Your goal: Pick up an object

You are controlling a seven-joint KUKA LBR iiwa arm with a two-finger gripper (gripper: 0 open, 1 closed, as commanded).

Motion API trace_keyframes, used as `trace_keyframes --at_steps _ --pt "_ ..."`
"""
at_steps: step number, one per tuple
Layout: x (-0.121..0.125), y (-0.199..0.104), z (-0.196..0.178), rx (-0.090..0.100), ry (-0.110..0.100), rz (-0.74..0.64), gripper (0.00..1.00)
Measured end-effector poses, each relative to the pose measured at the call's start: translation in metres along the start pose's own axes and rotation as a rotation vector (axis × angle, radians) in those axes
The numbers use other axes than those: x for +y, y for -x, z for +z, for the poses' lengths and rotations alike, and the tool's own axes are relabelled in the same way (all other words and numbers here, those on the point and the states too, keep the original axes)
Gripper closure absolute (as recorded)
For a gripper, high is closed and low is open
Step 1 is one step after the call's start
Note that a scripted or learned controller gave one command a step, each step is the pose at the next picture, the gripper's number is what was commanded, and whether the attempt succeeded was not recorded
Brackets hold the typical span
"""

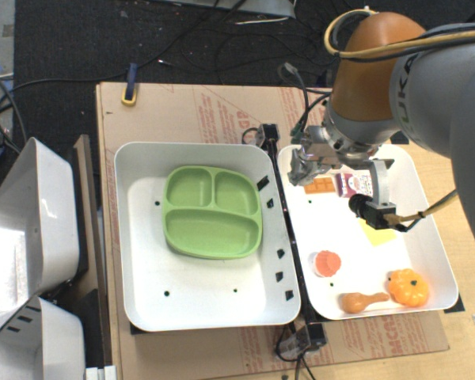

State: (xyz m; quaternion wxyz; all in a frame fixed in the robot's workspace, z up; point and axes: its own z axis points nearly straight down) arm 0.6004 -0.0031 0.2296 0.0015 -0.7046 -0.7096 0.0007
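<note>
A grey robot arm with an orange band reaches in from the right, its gripper (338,182) hanging low over the far end of the right bin (434,244). Whether the gripper is apart, together or clamped on anything cannot be told from this angle.

Taking the right bin as the landmark: directly beneath the gripper, at the bin's far end, lie a small orange block (319,185) and a dark red and white packet (350,184), both partly hidden by the wrist. Nearer the bin's middle, toward its right wall, lies a flat yellow piece (378,233). Toward the near end sits a round salmon-pink disc (327,264). At the near edge lie a tan gourd-shaped toy (359,300) and, just beside it, an orange pumpkin toy (408,286).

Touching the right bin's left wall is the left bin (134,236), which holds a green divided plate (213,211).
</note>
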Motion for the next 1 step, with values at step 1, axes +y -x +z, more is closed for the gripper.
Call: trace_keyframes --at_steps 1 --pt "-0.0168 -0.0556 -0.0093 0.001 0.001 -0.002 1.00"
